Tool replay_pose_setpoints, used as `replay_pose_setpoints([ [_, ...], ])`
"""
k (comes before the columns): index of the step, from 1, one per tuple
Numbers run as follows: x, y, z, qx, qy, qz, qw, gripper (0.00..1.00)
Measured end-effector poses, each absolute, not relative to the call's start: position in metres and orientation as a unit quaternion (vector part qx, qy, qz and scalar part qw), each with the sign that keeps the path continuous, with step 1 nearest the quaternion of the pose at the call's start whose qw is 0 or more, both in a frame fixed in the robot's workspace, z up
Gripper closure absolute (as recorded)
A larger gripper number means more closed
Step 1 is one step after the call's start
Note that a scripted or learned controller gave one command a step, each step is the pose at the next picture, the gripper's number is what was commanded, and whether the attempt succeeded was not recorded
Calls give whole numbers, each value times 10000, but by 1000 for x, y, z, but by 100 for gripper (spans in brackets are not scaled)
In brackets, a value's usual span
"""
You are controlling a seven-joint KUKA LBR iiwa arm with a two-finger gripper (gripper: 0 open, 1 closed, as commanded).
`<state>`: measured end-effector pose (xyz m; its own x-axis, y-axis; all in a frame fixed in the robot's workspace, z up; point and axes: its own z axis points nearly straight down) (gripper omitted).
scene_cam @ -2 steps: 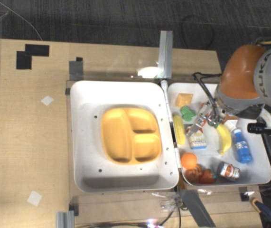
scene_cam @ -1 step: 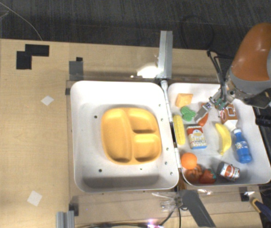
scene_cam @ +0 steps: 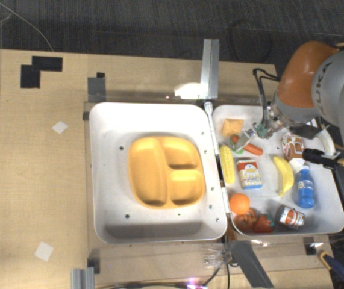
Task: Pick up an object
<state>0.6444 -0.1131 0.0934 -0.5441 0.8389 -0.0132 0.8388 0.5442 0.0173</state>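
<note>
The right bin holds several small items. A yellow-orange wedge lies at its far left, with a green piece and a small red-orange carrot just below it. My gripper hangs low over the bin's far part, right of the wedge and just above the carrot. Nothing is visibly in it. The grey arm with its orange band comes in from the right.
The right bin also holds a corn cob, a red-labelled can, a banana, a blue bottle, an orange, red fruit and two more cans. A yellow divided tray lies in the left bin.
</note>
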Motion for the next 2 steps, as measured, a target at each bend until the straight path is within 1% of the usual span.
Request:
replay_pose_setpoints([
  [1,667,-107,92,5103,8600,-9,1,0],
  [2,673,-105,107,5066,8621,32,113,100],
])
